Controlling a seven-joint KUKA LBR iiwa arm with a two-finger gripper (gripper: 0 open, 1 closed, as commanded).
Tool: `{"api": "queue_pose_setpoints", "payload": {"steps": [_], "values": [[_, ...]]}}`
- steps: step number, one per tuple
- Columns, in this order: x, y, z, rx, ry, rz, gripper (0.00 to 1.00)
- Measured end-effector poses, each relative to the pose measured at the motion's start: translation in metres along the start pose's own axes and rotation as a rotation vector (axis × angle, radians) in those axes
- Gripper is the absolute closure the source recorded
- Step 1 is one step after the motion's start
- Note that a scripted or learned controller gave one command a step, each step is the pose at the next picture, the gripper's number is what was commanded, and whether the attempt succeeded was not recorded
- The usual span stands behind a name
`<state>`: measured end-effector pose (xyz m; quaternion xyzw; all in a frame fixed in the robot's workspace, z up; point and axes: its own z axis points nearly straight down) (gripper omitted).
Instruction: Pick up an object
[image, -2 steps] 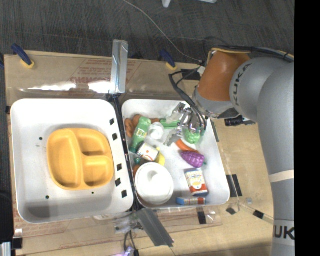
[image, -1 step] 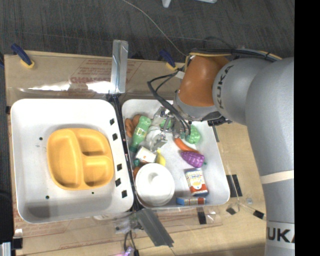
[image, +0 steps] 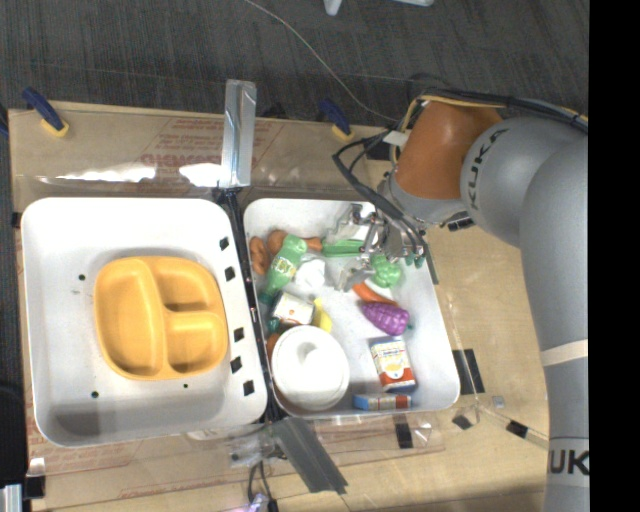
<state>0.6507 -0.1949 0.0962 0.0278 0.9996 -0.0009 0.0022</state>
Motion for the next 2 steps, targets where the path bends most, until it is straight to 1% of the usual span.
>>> {"api": "queue_pose_setpoints", "payload": {"steps": [1,2], "values": [[0.0,0.001,0.0,-0.001,0.0,-0.001,0.0],[-0.002,0.001,-0.012,0.0,-0.005,-0.003,1.0]]}}
